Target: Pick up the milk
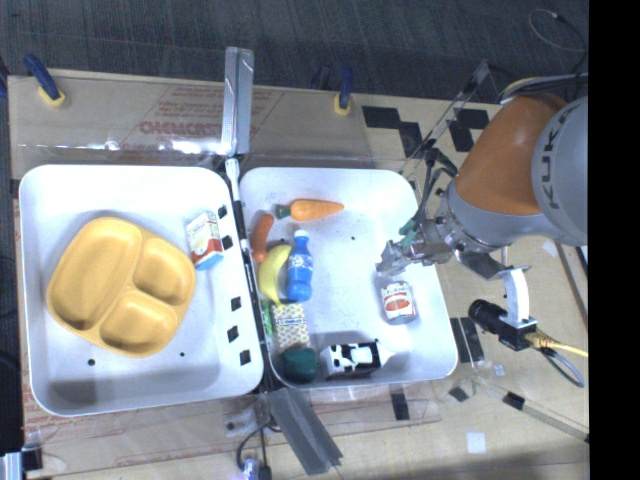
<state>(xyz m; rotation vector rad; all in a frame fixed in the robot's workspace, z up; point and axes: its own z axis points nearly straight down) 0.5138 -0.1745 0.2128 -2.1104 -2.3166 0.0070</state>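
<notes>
Nearest us, we see the black-and-white milk carton (353,358) lying at the right bin's (430,363) front edge. Our gripper (392,263) hovers near that bin's right edge, just above a small can (398,302); whether its fingers are spread we cannot tell.

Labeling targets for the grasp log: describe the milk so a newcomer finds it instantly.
Start at the right bin and go to its near edge. The milk lies there on its side, next to a dark green round item. Its black-and-white cow-patch print is unique among the neighbours.
</notes>
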